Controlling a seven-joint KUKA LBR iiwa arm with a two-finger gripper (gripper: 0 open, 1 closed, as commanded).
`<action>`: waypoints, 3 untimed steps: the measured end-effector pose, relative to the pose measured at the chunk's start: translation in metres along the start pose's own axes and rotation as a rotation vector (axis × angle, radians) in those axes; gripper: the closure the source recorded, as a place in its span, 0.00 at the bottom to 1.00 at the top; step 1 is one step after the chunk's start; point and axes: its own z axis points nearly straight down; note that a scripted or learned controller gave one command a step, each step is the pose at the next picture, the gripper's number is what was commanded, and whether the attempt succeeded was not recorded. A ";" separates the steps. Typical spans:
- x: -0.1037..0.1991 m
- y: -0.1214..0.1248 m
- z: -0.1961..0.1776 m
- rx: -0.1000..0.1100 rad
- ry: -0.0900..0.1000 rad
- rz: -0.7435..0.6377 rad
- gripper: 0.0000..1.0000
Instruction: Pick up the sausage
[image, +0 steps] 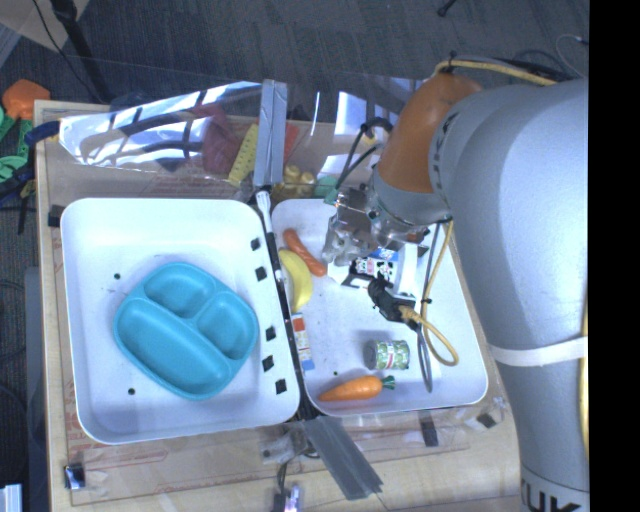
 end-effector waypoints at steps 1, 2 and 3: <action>0.001 0.000 -0.007 0.006 -0.001 -0.008 1.00; 0.002 -0.001 -0.014 0.012 -0.003 -0.016 1.00; 0.003 -0.001 -0.021 0.019 -0.005 -0.023 1.00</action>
